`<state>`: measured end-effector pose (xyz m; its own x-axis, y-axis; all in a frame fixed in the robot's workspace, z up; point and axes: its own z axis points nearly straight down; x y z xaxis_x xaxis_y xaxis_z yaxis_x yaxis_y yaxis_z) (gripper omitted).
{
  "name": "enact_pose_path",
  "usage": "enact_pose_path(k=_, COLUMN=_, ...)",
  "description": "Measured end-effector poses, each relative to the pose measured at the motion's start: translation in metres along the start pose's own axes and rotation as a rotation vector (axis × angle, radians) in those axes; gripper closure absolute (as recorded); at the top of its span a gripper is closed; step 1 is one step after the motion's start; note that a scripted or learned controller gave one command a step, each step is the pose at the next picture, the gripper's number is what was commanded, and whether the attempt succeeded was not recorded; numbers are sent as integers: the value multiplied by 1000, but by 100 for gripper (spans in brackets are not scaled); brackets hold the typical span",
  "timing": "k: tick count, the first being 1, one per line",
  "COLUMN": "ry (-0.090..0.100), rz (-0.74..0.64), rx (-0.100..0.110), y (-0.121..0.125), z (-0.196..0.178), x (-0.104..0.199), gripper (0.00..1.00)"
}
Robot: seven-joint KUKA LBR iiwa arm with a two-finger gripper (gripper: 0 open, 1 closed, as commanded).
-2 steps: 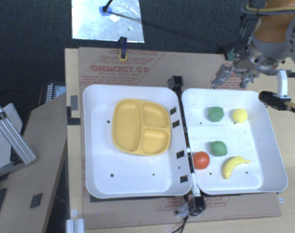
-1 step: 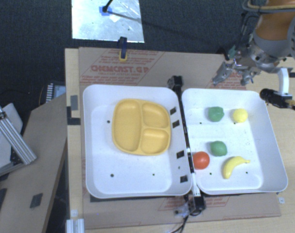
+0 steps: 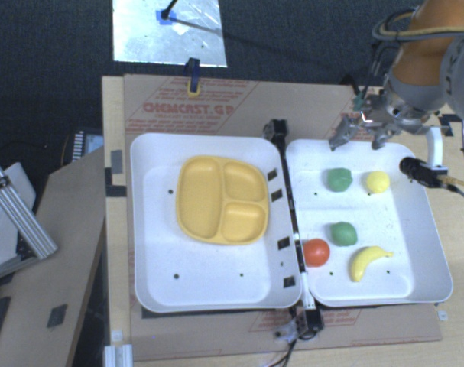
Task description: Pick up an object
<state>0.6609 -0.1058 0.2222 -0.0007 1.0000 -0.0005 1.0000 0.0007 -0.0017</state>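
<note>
The right bin (image 3: 423,228) holds five small pieces: a green ball (image 3: 339,179) and a yellow lemon (image 3: 378,182) at the back, a second green ball (image 3: 343,233) in the middle, a red tomato (image 3: 316,252) by the left wall and a banana (image 3: 368,261) at the front. My gripper (image 3: 361,137) hangs over the bin's back rim, above and behind the first green ball, its two fingers spread apart with nothing between them.
The left bin (image 3: 151,274) carries a yellow divided plate (image 3: 220,199). A black clamp bar (image 3: 289,220) runs between the bins. A black cylinder (image 3: 420,172) on the arm juts over the right bin's back right. A shiny sheet (image 3: 167,20) lies beyond the bench.
</note>
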Motion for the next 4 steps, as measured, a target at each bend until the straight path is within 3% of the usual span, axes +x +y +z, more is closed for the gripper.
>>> enact_pose_path(k=2, ry=1, rz=1, rx=1, y=-13, z=115, x=-8, gripper=0)
enact_pose_path(k=3, ry=-1, rz=1, rx=-12, y=-9, z=97, x=-9, gripper=100)
enact_pose_path(k=4, ry=0, rz=-4, rx=-9, y=-14, z=43, x=-1, gripper=100)
